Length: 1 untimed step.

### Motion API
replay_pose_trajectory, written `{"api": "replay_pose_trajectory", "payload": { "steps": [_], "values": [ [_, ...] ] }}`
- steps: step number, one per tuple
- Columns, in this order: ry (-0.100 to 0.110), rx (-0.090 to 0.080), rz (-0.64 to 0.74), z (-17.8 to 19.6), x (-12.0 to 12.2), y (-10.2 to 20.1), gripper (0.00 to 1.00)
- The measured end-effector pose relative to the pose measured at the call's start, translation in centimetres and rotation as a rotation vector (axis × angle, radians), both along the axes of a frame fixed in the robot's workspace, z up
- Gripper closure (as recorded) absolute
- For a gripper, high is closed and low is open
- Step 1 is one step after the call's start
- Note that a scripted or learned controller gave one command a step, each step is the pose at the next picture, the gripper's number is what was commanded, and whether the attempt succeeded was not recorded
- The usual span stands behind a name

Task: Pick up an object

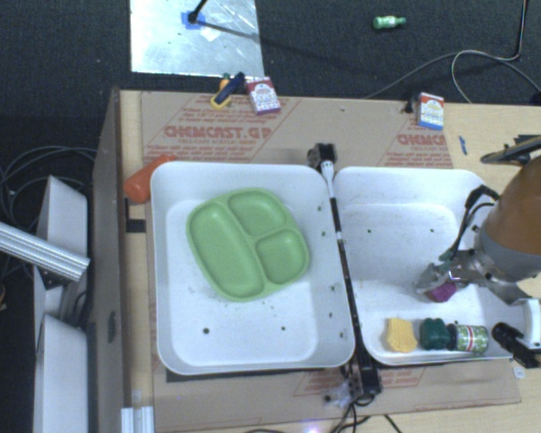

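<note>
Lying along the right bin's (406, 197) near rim are a yellow piece (399, 335), a dark green object (435, 335) and a small bottle with a red-and-green label (470, 338), side by side in a row. Just behind them the gripper (440, 282) is reaching into this bin, its tip sitting against a purple object (444, 290); whether it is clenched or released cannot be told. Beyond the divider, the left bin (176, 242) is holding a green three-compartment plate (247, 242), resting flat with nothing in its sections.
</note>
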State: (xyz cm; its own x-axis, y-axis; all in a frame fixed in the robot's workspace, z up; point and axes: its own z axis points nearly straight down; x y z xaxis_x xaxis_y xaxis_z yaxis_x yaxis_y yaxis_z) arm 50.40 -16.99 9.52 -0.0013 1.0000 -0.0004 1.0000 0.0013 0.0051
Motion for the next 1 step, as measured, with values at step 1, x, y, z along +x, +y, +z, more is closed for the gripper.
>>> {"api": "replay_pose_trajectory", "payload": {
  "steps": [1],
  "values": [
    [0.001, 0.001, 0.003, 10.34, -1.61, 8.57, 1.00]
  ]
}}
